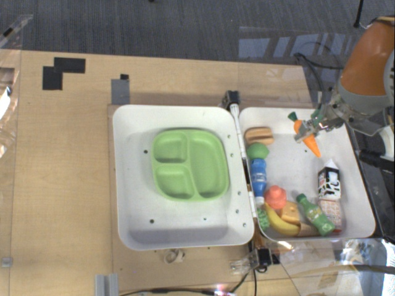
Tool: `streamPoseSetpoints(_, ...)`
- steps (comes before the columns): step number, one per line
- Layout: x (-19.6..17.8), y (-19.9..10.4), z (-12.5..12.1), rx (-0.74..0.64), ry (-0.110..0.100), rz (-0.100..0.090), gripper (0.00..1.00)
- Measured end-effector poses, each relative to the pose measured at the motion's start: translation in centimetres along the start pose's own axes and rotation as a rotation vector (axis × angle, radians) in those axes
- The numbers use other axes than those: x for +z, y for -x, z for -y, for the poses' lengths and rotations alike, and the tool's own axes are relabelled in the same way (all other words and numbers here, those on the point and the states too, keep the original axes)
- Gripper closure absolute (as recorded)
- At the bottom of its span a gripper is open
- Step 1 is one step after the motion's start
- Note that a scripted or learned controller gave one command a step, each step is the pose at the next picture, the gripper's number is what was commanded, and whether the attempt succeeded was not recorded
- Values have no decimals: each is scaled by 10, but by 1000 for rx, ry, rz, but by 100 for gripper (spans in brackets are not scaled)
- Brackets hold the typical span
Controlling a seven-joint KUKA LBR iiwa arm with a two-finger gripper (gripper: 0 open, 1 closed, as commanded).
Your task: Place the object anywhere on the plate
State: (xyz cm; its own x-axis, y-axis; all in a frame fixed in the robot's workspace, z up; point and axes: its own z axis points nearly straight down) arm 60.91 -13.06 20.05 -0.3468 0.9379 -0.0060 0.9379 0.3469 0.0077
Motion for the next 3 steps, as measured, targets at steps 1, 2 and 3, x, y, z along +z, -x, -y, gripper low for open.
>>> streamPoseSetpoints(1, -1, -56, -25, 72, -1, -3, 100)
streamPoseSetpoints(2, 16, -122, -59, 98, -2, -7, 100)
streamPoseSetpoints(3, 15, -119, -58, 102, -2, -5, 0)
